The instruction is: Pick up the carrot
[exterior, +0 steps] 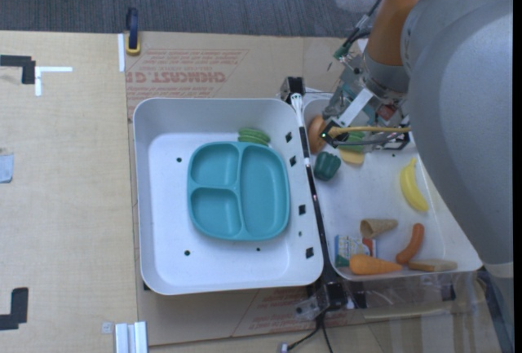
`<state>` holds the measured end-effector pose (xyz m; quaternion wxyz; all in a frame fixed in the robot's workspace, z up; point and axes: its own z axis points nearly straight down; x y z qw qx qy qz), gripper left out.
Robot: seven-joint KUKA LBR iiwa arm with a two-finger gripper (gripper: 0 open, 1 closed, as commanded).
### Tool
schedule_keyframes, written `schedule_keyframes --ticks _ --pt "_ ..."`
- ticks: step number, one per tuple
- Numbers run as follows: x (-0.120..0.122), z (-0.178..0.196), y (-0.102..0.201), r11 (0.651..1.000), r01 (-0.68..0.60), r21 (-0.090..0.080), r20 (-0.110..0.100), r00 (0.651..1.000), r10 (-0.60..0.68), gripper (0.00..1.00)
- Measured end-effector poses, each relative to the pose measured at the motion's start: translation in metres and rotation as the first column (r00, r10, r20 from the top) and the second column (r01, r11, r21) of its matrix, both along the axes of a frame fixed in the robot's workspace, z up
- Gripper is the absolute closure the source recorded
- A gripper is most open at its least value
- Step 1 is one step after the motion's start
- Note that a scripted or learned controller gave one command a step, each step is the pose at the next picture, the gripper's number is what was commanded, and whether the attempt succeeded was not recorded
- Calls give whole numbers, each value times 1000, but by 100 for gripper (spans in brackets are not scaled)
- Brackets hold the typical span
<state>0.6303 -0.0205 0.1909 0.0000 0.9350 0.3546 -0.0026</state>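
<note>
Left bin [147, 205], white, on the desk [65, 196]: a teal divided plate [239, 190] lies near its middle, with a small green vegetable [254, 135] just beyond the plate's far rim. Right bin [359, 205], touching the left bin along a shared wall: a dark green pepper-like piece [326, 165] lies against that wall at the far end; a yellow banana [413, 187] lies toward the right side; a cone-shaped item [378, 226] and a reddish sausage [410, 243] sit nearer the front. The carrot [373, 265], orange, lies along the near wall of the right bin, just beside a small printed carton [352, 247] and well apart from the claw. The claw [352, 131] is lowered over the far end of the right bin, above a pale yellow item [352, 156]; how far its jaws are parted, and whether they touch anything, cannot be told from this view
</note>
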Motion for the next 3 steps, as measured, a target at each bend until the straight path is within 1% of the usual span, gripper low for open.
schedule_keyframes --ticks 1,2,3 --pt "-51 -1 -8 999 44 1 -4 999 -44 0" --pt "-59 -1 75 988 154 1 -2 988 -154 0" --pt "-107 0 31 962 272 0 -2 962 -272 0"
